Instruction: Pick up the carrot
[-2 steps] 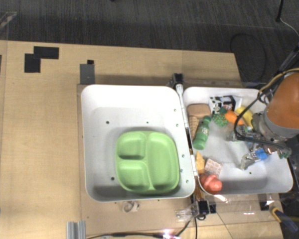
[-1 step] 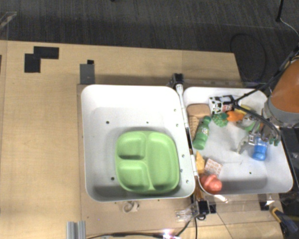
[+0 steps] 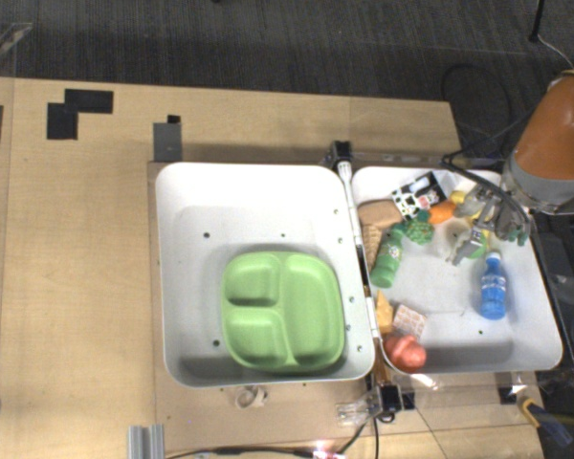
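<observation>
1. Tool [image 3: 471, 241] sits low over the right bin [image 3: 545, 347], near its far edge; finger spread cannot be told.
2. Carrot [image 3: 442, 213] lies in the right bin's far part, just left of the tool, beside a green broccoli piece [image 3: 419, 229].
3. Left bin [image 3: 182, 256] holds a green divided tray [image 3: 282, 306].

Two shallow white bins [image 3: 187, 256] sit side by side on the bench, the left holding one green sectioned plastic plate [image 3: 282, 306]. The right bin [image 3: 536, 338] holds one blue bottle [image 3: 493, 288], one green bottle [image 3: 386, 256], one red apple-like fruit [image 3: 406, 353] and one orange carrot [image 3: 441, 213].
</observation>
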